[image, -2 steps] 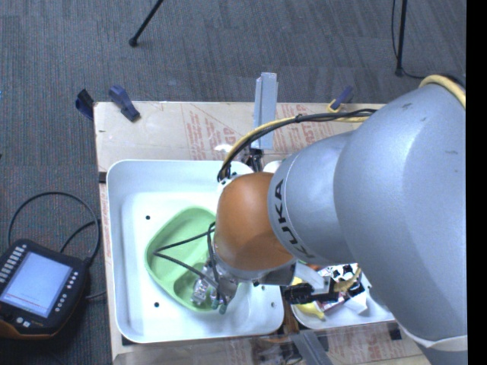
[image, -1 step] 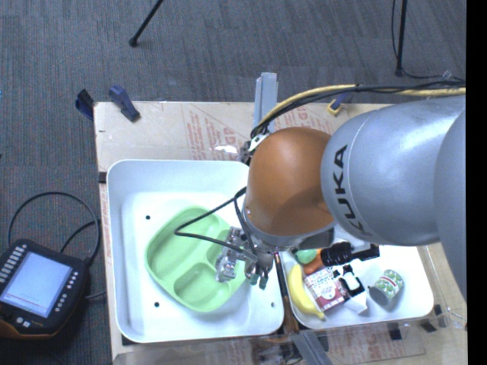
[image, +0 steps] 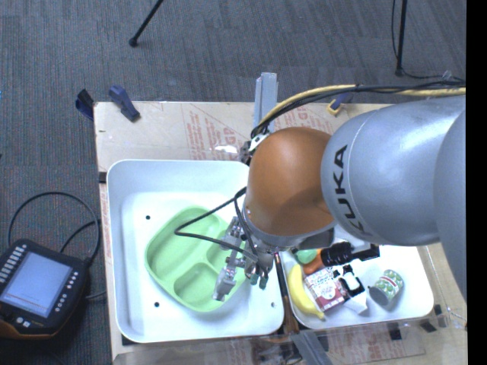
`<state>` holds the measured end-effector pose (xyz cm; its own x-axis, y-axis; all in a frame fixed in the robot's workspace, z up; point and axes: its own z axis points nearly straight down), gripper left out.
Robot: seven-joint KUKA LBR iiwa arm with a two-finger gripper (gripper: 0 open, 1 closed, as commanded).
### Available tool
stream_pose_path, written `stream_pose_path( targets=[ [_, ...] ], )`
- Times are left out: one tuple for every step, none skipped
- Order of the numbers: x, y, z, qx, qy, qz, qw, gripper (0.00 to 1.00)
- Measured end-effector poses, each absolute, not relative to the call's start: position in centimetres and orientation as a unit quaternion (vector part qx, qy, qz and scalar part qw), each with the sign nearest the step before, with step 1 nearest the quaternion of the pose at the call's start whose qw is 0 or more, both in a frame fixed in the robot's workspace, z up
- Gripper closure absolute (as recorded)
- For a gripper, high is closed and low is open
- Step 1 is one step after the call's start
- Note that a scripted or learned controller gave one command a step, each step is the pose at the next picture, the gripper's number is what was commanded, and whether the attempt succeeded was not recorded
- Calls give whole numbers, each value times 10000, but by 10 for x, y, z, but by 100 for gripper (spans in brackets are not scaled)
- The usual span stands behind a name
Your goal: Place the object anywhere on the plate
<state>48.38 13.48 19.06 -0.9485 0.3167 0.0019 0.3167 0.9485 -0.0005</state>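
- The gripper (image: 242, 274) is hovering over the green divided plate's (image: 179, 261) right edge in the left bin (image: 125, 204); I cannot tell what the jaws are doing.
- No object is showing between them; the banana (image: 301, 295), a likely candidate, is lying in the right bin (image: 415, 303) beside a red packet (image: 326, 289).
- It is probably light and bruisable, best gripped mid-length.

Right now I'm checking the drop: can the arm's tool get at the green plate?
Probably yes. The tool hangs over the right part of the green plate in the left bin, with nothing between them.

A bulky grey arm (image: 403, 173) lettered KUKA, with an orange band (image: 289, 181), black cables and a metal gripper (image: 242, 274).
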Motion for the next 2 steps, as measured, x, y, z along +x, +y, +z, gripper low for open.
stream_pose_path(
  targets=[
    [484, 135, 191, -1604, -9870, 1, 10, 0],
    [476, 169, 244, -375, -9993, -1, 4, 0]
  ],
)
